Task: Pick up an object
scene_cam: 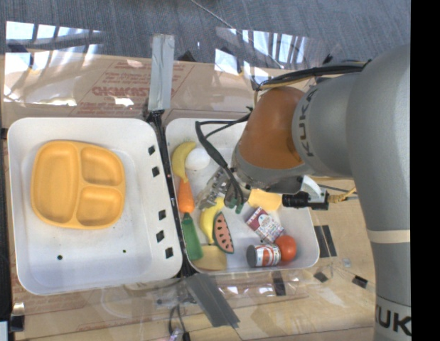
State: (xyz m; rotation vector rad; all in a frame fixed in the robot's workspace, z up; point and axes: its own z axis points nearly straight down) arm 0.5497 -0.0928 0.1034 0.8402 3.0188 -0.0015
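my grey arm with its orange band reaches over the right white bin (305, 251), its gripper (218, 187) low among toy food

the metal gripper sits near the bin's left side; i cannot tell how far its fingers are parted or whether they hold anything. close around it lie a yellow banana (207, 222), a watermelon slice (222, 233), an orange carrot (185, 196), a white egg-like ball (197, 160), a red tomato (286, 247) and a small labelled can (261, 256). the left white bin (35, 261) holds a yellow divided plate (77, 184)
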